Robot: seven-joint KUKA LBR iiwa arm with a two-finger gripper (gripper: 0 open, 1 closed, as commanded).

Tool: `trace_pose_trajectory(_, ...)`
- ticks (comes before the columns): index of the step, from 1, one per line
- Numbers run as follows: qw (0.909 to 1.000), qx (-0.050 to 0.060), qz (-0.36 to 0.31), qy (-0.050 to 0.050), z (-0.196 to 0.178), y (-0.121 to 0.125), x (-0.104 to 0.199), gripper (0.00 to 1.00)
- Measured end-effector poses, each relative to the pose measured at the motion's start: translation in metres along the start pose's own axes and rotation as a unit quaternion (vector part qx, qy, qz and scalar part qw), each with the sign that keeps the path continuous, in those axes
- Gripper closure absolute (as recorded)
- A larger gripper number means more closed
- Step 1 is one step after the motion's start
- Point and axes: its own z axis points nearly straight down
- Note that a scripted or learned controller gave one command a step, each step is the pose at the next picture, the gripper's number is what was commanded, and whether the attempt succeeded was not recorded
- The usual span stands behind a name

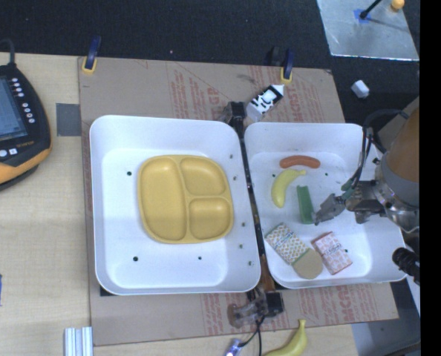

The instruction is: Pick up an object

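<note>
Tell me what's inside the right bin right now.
The right bin holds a sausage, banana, green stick, patterned packet, tan disc and pink packet. The gripper hides whatever lies beneath it.

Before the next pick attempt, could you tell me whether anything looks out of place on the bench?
Yes: a second banana lies on the cardboard below the right bin, outside both bins, near some cabling. Everything else sits inside the bins.

Yellow divided tray (185,198) sits mid left bin (105,199). My teach pendant (9,128) parked at bench's left edge. Spare banana (293,340) near front edge, blue clamps (91,53) at back.
</note>
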Motion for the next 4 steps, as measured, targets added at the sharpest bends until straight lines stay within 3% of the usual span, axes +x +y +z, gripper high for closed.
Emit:
trace_pose_trajectory(1,1.0000,0.001,-0.001,-0.001,0.102,0.057,-0.007,0.00)
trace_pose_trajectory(2,1.0000,0.002,-0.004,-0.002,0.091,0.057,-0.008,1.00)
trace_pose_trajectory(3,1.0000,0.002,-0.003,-0.002,0.091,0.057,-0.008,0.00)
trace_pose_trajectory(4,1.0000,0.002,-0.005,-0.003,0.081,0.058,-0.009,1.00)
